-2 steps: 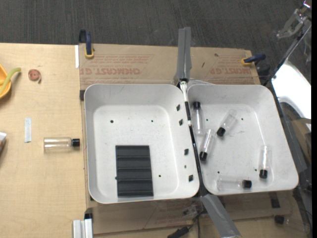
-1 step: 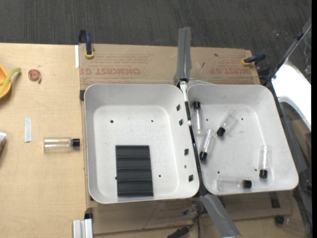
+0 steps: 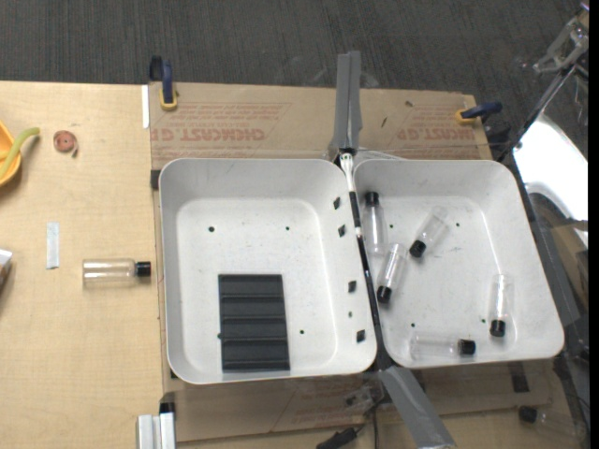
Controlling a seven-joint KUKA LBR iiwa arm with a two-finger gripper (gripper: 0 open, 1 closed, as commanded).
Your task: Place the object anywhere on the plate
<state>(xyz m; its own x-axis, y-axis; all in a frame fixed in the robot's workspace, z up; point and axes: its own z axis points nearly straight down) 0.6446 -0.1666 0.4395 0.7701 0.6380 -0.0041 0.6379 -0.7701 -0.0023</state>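
Left bin: shallow white plastic bin (image 3: 245, 221), rounded corners, small dark holes in its floor; it touches the right bin along the middle seam
Plate: black ribbed rectangular plate (image 3: 253, 323) lying flat on the left bin's floor, towards the near wall; nothing rests on it
Right bin: second shallow white plastic bin (image 3: 459, 283); it holds all five vials
Vial by the seam: clear plastic vial with a black cap (image 3: 373, 223), lying along the right bin's left wall, cap at the far end
Second vial: clear black-capped vial (image 3: 389, 271) just below the first, slightly tilted, cap at the near end; the two look close to touching
Middle vial: short clear vial (image 3: 428, 233) lying at a slant, cap towards the lower left; apart from the others
Right-hand vial: clear vial (image 3: 500, 304) near the right wall, cap at the near end
Near-wall vial: clear vial (image 3: 440, 348) lying crosswise against the near wall, cap at its right end
Task state: every vial lies in the right bin, well apart from the plate; none is on it
Bench: pale wooden tabletop (image 3: 75, 344) left of the bins; a clear bottle with a black cap (image 3: 114, 269) lies on its side there, beside the left bin
Underlay: brown cardboard sheet with red lettering (image 3: 225, 120) under both bins; a blue clamp (image 3: 161, 78) grips its far left corner
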